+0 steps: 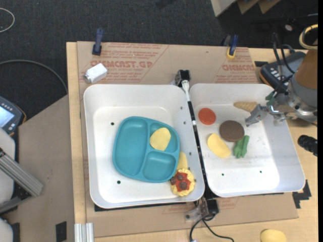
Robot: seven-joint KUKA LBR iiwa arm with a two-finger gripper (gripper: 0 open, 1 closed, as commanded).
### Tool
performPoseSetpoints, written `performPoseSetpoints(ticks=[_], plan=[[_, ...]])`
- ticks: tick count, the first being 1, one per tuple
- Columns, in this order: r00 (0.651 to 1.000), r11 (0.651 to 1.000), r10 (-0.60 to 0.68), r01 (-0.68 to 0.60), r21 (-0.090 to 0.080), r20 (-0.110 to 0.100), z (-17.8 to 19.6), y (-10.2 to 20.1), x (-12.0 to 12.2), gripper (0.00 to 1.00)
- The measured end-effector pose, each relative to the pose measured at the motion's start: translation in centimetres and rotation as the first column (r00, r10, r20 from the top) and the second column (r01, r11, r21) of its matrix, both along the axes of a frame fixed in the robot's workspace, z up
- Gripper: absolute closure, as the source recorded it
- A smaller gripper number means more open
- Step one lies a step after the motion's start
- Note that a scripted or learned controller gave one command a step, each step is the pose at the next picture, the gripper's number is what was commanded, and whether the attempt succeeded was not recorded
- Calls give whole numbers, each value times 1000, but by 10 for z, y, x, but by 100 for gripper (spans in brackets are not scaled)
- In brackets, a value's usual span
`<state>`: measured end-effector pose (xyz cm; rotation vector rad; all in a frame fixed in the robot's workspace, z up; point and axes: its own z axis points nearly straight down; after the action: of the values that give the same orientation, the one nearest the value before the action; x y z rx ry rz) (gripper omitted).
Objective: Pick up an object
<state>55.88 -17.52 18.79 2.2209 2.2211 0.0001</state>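
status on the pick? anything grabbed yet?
Nothing looks picked yet. The gripper hangs low over the right bin, near the brown disc, with nothing visibly held. The orange disc, yellow piece and green piece lie on the bin floor. Left to do: close on one object and lift it.

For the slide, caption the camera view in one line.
KUKA gripper hovers in the right bin near a brown disc, orange disc and yellow piece; teal tray in left bin.
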Motion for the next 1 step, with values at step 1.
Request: performPoseSetpoints(ticks=[1], plan=[[1000,1000,2,-2,2,1,85,43,-82,0]])
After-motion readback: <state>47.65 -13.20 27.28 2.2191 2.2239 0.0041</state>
